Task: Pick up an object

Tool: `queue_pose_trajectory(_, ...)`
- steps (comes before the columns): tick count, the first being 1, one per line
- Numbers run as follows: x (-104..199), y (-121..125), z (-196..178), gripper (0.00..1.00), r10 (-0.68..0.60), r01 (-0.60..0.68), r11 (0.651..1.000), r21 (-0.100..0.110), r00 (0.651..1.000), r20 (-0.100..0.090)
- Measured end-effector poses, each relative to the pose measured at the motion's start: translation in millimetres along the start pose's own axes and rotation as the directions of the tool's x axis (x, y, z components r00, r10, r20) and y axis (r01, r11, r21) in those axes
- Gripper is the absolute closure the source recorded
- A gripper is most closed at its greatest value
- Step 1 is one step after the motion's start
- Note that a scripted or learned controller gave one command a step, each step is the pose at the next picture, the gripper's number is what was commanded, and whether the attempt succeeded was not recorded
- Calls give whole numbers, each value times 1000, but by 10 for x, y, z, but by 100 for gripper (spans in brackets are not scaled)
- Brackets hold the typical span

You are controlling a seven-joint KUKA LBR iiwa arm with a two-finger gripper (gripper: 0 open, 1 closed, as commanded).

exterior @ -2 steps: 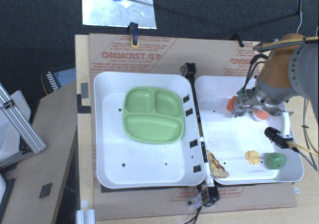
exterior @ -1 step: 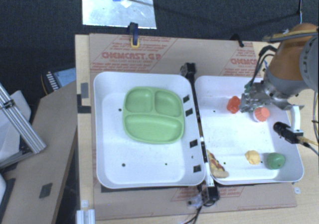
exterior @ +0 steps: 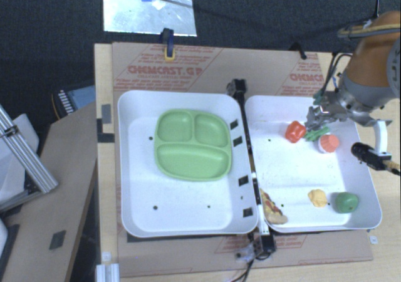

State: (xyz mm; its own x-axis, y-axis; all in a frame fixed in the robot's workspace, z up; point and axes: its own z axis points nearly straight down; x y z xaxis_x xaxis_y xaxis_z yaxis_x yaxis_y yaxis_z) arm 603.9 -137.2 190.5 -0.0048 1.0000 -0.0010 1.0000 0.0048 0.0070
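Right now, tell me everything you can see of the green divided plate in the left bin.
The green divided plate is pale green and looks like smooth moulded plastic, a rounded rectangle with a raised rim. Ridges split it into three compartments: two smaller ones along the far side and one long one along the near side. It lies flat and right way up on the floor of the left bin, a little toward the far side and slightly turned from the bin's edges. It touches just the bin floor.

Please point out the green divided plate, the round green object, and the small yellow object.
Green three-compartment plastic plate (exterior: 191, 160): camera view, large front compartment.
Round green object (exterior: 345, 202): camera view, its top.
Small yellow lumpy object (exterior: 317, 197): camera view, its middle.
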Motion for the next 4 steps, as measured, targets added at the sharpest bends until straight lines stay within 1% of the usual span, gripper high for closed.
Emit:
queue_pose_trajectory(1,-1,19,-391,100,0,0,1000,1,1000,0)
queue_pose_trajectory(2,580,-61,-455,100,-5,5,1000,5,1000,-2)
queue_pose_trajectory(3,1096,-185,-541,100,-5,5,1000,5,1000,-3)
queue_pose_trajectory(4,1628,-336,-399,100,-5,5,1000,7,1000,-4)
